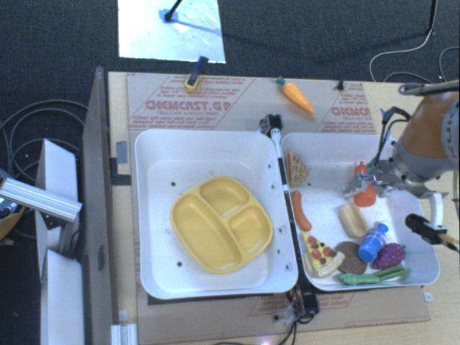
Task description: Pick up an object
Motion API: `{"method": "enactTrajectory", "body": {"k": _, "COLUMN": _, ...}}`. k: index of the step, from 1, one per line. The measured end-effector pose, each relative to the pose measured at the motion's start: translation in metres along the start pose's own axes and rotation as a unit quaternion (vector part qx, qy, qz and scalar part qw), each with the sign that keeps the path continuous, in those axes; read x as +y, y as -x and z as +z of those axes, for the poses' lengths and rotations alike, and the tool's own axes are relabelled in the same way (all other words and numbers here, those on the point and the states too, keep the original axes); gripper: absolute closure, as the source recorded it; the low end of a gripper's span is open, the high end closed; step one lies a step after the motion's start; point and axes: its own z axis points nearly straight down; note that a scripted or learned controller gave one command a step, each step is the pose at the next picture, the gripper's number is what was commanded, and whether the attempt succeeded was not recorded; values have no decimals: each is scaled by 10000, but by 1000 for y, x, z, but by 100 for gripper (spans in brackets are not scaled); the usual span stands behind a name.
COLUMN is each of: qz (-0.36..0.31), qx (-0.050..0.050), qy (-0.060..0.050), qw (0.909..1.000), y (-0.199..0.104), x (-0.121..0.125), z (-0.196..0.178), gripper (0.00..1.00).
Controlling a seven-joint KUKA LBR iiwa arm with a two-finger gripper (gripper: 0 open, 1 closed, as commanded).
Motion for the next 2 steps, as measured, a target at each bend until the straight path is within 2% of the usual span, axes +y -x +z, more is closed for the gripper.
{"method": "enactTrajectory", "body": {"k": 1, "qz": -5, "qx": -9, "qy": 32, "qw": 10000, "y": 1, "x": 2, "z": -16, "gripper": 100}}
{"method": "enactTrajectory", "body": {"k": 2, "qz": -59, "qx": 6, "qy": 10, "qw": 10000, "y": -72, "x": 57, "z": -51, "gripper": 100}}
